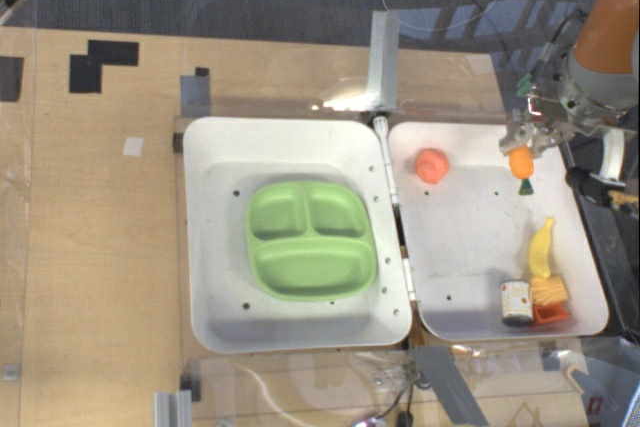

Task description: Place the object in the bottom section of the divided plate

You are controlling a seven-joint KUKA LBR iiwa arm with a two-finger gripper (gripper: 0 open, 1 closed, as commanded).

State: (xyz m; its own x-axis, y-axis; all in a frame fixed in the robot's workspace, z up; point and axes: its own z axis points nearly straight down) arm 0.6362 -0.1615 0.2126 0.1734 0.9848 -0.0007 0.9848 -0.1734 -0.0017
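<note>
Orange carrot (521, 162) hangs pinched in the claw (524, 143) above the far right of the right bin (470, 245).
Seen from above, the claw is clamped on the carrot, its green tip pointing down. A green divided plate (311, 240) lies in the middle of the left bin (215, 245), its wide bottom section on the near side. The right bin also carries a pink ball (432, 165) at its far left, and a banana (541, 248), a small can (516, 302) and fries (549, 298) at its near right corner.
</note>
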